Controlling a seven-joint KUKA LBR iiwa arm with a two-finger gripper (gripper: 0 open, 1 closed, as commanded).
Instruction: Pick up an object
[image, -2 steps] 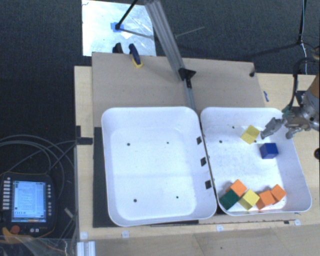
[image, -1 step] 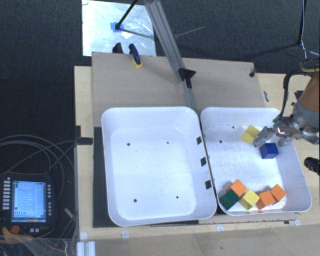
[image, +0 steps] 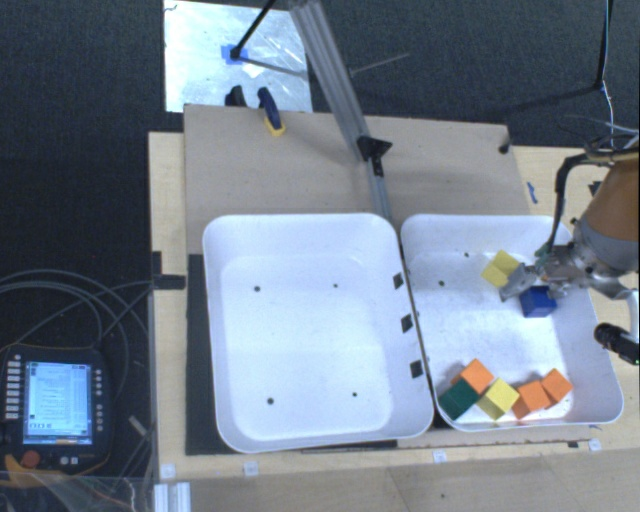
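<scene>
The right white bin (image: 590, 345) holds several small cubes. A yellow cube (image: 500, 270) lies near its back, and a blue cube (image: 538, 302) sits just right of it. My gripper (image: 535, 283) reaches in from the right on the grey arm with the orange band (image: 612, 215). It hangs directly over the blue cube and beside the yellow one. The gripper body hides whether the blue cube sits between its fingers. At the bin's front lies a cluster: an orange cube (image: 477, 376), a green cube (image: 459, 399), a yellow cube (image: 497, 398) and two more orange cubes (image: 543, 391).
The left white bin (image: 225, 300) adjoins the right one, joined by black clips (image: 407, 323). A grey pole (image: 340, 90) slants over the back of the bench. A teach pendant (image: 50, 405) with cables lies on the floor at the left.
</scene>
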